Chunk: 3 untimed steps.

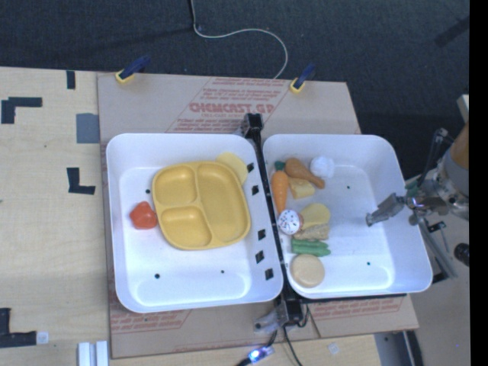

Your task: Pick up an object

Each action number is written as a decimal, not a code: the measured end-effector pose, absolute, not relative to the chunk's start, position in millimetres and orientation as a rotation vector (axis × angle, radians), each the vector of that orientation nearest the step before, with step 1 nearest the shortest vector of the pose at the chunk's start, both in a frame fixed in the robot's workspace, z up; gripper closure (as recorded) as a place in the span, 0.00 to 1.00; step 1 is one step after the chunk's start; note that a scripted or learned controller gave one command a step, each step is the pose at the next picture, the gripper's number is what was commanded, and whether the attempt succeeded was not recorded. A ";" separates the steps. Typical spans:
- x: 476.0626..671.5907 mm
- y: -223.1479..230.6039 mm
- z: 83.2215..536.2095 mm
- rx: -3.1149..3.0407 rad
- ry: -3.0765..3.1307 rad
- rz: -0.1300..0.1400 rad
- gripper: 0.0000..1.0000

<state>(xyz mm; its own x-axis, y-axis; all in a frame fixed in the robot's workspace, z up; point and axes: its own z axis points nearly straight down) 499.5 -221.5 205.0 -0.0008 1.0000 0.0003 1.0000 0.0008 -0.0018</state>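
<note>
hidden/cut off: arm enters from the right, mostly out of frame; only the wrist and end effector (381,212) show. Whether it is spread or pressed together — cannot tell, it is small and blurred. Nothing seen pinched in it.
end effector position: over the right bin (381,269), near that bin's right wall, at mid height of the bin, well apart from the food pile.
task objects: toy food clustered along the right bin's left wall. Carrot (280,189) at the wall, drumstick (303,171) just beside it, white round piece (322,165) right of the drumstick. Below them a white speckled ball (289,222) touching a yellow wedge (316,218), then green beans (310,246), then a tan round disc (308,270) near the bottom corner.
hard to make out: pale yellow item under the drumstick, blurred — identity unclear.
open room: right half of the right bin is bare floor between the pile and the end effector.
left bin (183,288): yellow divided plate (201,204) in the middle, tilted a bit; a pale yellow piece (232,162) peeks out at its top right edge, partly hidden. Red-orange item (142,216) just beside the plate's left edge.
edges: bins touch at the middle divider, black clips along it.
around: cardboard sheet (221,101) under the bins on the bench, two blue-yellow clamps at its top edge, a white cable (244,33) on dark floor above.
</note>
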 end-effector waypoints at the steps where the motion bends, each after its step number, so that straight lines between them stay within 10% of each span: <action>1: 525.7 -169.3 96.9 -2.220 -2.224 -0.002 0.00; 2: 550.5 -109.5 86.9 -2.243 -2.233 0.013 0.00; 3: 482.1 -38.2 189.4 -2.214 -2.227 -0.006 0.00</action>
<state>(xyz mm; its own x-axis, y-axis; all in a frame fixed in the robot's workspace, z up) 482.1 -38.2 189.4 -0.0061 1.0000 0.0039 1.0000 0.0061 0.0016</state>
